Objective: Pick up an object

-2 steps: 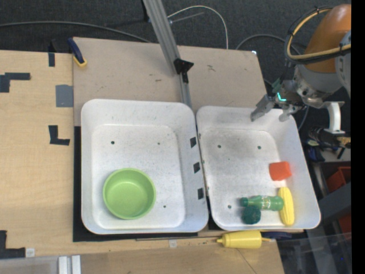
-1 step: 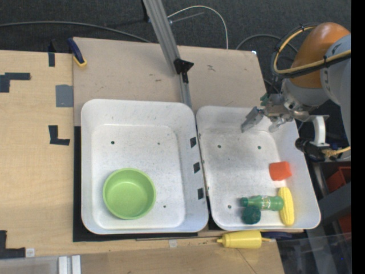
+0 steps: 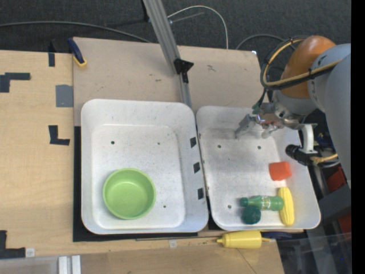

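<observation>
My gripper (image 3: 252,131) hangs over the back of the right bin (image 3: 228,170), fingers spread open and nothing between them. An orange block (image 3: 279,170) lies in that bin to the gripper's front right. Further forward lie a green bottle (image 3: 263,202), a small dark green object (image 3: 251,214) touching it, and a yellow object (image 3: 287,205) at the bottle's right end. A light green bowl (image 3: 129,193) sits in the front of the left bin (image 3: 137,124).
A yellow bottle (image 3: 242,240) lies on the bench just outside the right bin's front rim. A slanted grey pole (image 3: 164,30) rises behind the bins. Cables loop at the back right near the arm's orange band (image 3: 305,61).
</observation>
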Tool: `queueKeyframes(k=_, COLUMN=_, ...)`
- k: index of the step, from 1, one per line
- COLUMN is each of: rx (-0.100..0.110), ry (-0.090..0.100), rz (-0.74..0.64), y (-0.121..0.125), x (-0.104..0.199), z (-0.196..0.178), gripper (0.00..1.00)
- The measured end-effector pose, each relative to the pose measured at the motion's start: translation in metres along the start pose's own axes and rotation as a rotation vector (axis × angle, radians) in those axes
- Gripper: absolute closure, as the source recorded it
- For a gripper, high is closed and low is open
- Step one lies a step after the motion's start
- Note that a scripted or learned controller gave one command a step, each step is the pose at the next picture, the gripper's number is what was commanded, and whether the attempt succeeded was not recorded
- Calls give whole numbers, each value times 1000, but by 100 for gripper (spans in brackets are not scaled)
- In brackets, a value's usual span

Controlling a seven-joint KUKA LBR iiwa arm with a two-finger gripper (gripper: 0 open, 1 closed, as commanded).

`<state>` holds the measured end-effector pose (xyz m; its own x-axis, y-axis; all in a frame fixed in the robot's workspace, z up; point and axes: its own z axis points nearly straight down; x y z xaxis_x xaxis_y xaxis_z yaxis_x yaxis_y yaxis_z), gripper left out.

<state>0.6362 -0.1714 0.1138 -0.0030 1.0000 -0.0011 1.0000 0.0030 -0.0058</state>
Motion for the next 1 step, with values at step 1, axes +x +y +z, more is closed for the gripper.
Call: queueKeyframes(k=1, rx=-1, ry=0, rz=0, y=-1, x=1, z=27, gripper=0)
